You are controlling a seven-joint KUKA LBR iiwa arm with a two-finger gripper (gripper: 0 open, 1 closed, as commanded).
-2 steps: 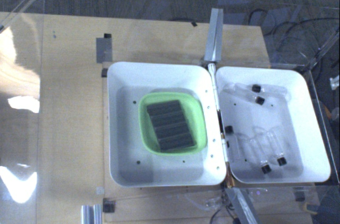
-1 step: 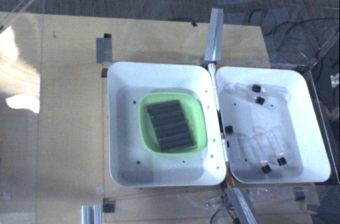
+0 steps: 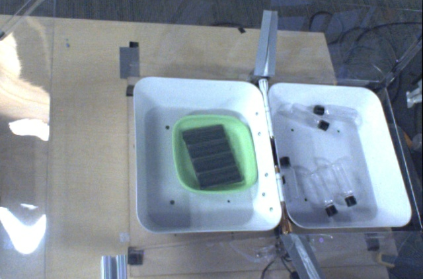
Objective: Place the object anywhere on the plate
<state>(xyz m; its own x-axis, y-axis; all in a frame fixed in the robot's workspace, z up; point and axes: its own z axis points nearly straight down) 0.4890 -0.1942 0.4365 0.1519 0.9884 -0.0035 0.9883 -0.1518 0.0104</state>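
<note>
While the pale wooden desk (image 3: pixel 79 159) carries two shallow white plastic bins side by side, the left bin (image 3: pixel 149 139) holds a square light-green plastic plate with rounded corners (image 3: pixel 246 152). The plate sits roughly at the centre of the left bin floor, slightly toward the bin's right wall. A dark grey ribbed rectangular block (image 3: pixel 211 156) lies flat on the plate, inside its raised rim, and is turned a little off the plate's edges. The block covers most of the plate's inner surface; a band of green stays visible all round it.

The right bin (image 3: pixel 383 139) touches the left bin along a shared middle edge. It contains several clear plastic bottles with small black caps. One bottle (image 3: pixel 317 116) lies near the far wall, with black caps close beside it. A group of bottles (image 3: pixel 327 178) lies in the near half, their caps (image 3: pixel 349 201) pointing toward the near wall. One further black cap (image 3: pixel 285 161) rests just beside the left wall of this bin. The clear bodies are faint against the white floor, so their exact number cannot be told.

A grey metal bar (image 3: pixel 267 43) stands at the far end of the seam between the bins. Claw state: cannot tell.
</note>
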